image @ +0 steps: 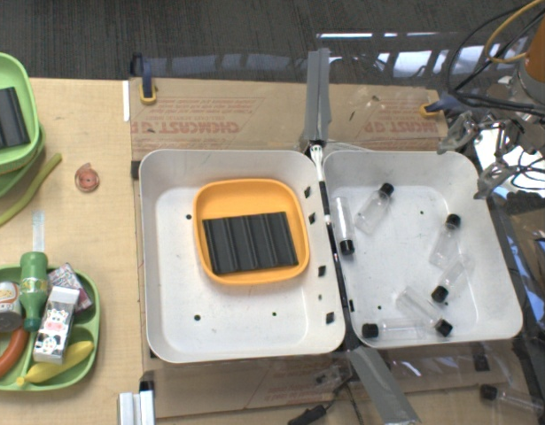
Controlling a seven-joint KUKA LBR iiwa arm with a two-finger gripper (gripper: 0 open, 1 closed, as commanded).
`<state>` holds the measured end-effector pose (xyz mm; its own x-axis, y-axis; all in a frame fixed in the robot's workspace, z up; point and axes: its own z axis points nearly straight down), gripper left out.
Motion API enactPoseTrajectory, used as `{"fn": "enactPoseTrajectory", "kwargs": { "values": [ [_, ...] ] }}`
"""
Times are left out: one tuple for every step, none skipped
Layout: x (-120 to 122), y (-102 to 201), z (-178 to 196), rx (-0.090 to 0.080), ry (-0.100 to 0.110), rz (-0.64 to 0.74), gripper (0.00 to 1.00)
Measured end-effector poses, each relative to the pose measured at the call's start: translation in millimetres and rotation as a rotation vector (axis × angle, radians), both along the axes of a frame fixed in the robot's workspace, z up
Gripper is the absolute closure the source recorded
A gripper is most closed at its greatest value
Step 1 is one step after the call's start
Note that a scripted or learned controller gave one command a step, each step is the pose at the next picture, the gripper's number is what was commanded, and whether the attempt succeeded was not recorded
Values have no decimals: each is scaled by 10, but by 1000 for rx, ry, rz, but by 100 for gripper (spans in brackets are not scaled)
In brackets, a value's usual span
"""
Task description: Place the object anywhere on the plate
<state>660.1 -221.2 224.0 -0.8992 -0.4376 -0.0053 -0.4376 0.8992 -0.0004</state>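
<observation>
Spanning the pale wooden bench (68,228), a brown cardboard sheet (228,118) lies under two shallow white bins set side by side, touching along their inner edges. The left bin (166,326) holds an orange plate (251,195), which sits a little above the bin's middle. A dark ridged slab (251,242) lies flat on the plate and covers most of its floor.

The right bin (405,171) holds a scatter of small clear vials with black caps, all lying on their sides. One vial (343,222) lies along the bin's left wall, near the divider. Another (375,205) is tilted just right of it. Two (447,244) lie towards the right wall, one below the other. Two more (412,308) rest near the bottom edge. None of them touches the plate.

The arm (531,56) comes in at the top right corner, and its gripper (481,153) hangs over the far right rim of the right bin, well apart from the plate. Tangled cables and glare hide its tip, so I cannot tell whether it is apart or together, and nothing can be seen held in it.

On the bench's left side, a green tray (84,354) of toy food sits at the bottom. Stacked green bowls (15,162) sit at the top, and a small pink disc (87,178) lies between them.
</observation>
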Motion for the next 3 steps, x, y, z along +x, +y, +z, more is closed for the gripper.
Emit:
{"fn": "enactPoseTrajectory", "kwargs": {
  "values": [
    [0, 2, -309, -1, -1, 310, 0],
    [1, 4, -343, -2, -2, 501, 0],
    [2, 5, -256, -3, -3, 803, 0]
  ]
}}
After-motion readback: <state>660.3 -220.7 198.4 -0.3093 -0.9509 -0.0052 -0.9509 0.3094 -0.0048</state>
